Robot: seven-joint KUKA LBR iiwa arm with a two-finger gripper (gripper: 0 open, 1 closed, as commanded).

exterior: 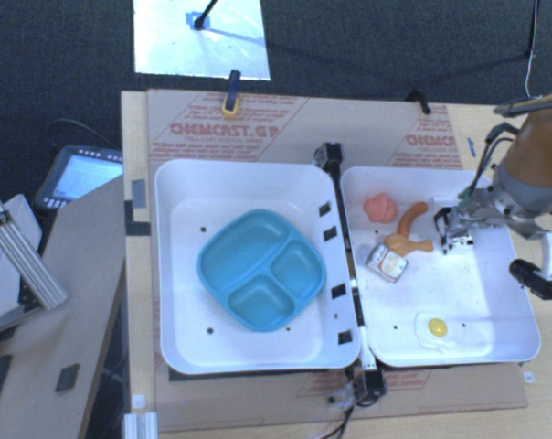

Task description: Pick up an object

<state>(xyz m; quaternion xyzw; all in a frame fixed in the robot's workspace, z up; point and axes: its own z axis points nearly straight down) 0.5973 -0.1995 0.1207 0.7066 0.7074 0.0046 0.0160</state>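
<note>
Camera view: two-finger gripper (452, 231) low beside curved orange sausage-shaped toy (409, 219), finger state untellable, nothing lifted yet.

SITE: robotics lab test cell | BENCH: cardboard-covered top (285, 122) bearing two white bins (175, 273) clipped side by side | FLOOR: dark carpet | FIXTURES: aluminium framing (20, 254) at left edge, handheld control pendant (75, 176) with lit screen, trailing cables | ARM: grey-and-orange industrial arm (532, 158) at right
</note>
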